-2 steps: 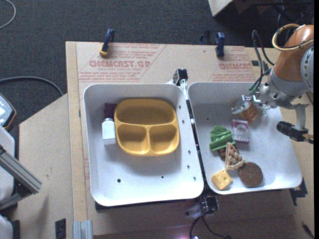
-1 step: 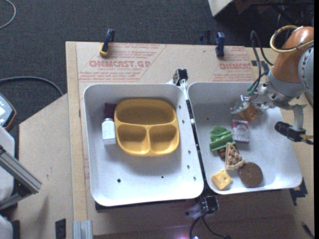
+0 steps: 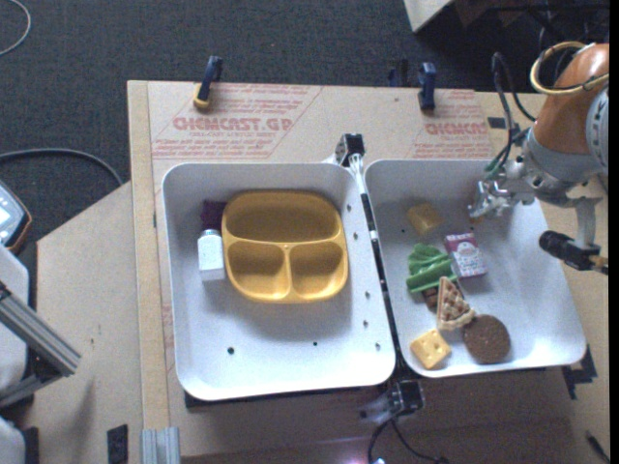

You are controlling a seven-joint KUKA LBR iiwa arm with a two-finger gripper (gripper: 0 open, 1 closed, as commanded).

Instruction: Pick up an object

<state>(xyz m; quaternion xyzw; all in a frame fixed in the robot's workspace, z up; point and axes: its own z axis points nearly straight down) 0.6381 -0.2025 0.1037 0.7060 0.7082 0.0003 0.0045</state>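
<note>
With the gripper (image 3: 486, 201) poised above the far edge of the right bin (image 3: 542, 303), its grasp state indiscernible, align it over the pale yellow block (image 3: 423, 218) lying apart from the cluttered toys, then descend vertically before closing.

Loose in the right bin (image 3: 542, 288): a pale yellow block (image 3: 423, 217) near its far edge, a pink carton (image 3: 467, 255), a green piece (image 3: 427, 266), a waffle wedge (image 3: 452, 304), a yellow cheese cube (image 3: 429, 348) and a brown cookie (image 3: 486, 338) by its near edge.
</note>
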